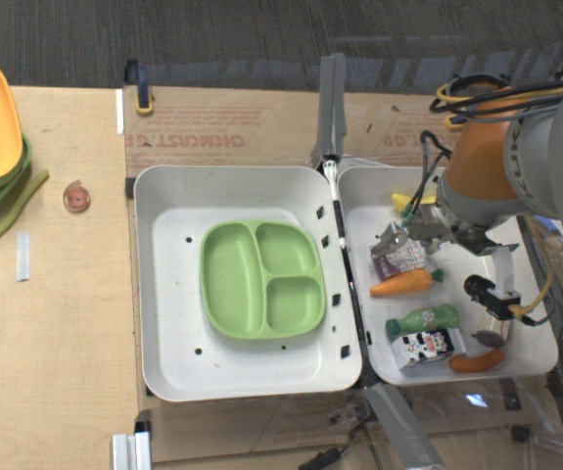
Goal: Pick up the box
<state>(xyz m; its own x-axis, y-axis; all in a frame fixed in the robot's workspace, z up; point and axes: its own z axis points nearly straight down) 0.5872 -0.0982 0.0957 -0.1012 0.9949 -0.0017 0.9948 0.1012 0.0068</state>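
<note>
The box [428,347] lies in the right bin [359,262], near that bin's front edge. It is a small carton with a white and dark printed face. Its long axis runs roughly along the bin's front edge, tilted a little. A green bottle [424,319] lies just behind it, touching or nearly so, and a red-orange piece of play food [476,361] lies at its right end, close to the front right corner.

The end effector [405,239] sits over the back half of the same bin, among a crumpled packet [399,256] and just behind a carrot [401,283]. A yellow item [405,202] lies near the back wall. Whether the fingers are spread or closed cannot be told from this angle.

So the box lies toward the bin's front edge from the end effector, slightly to the right, with the carrot and the bottle between the two. The approach likely means lifting clear and travelling frontward. Closing across the short width looks difficult, since the bottle crowds the back side.

The left bin [154,262] holds a green divided plate [261,280].
</note>
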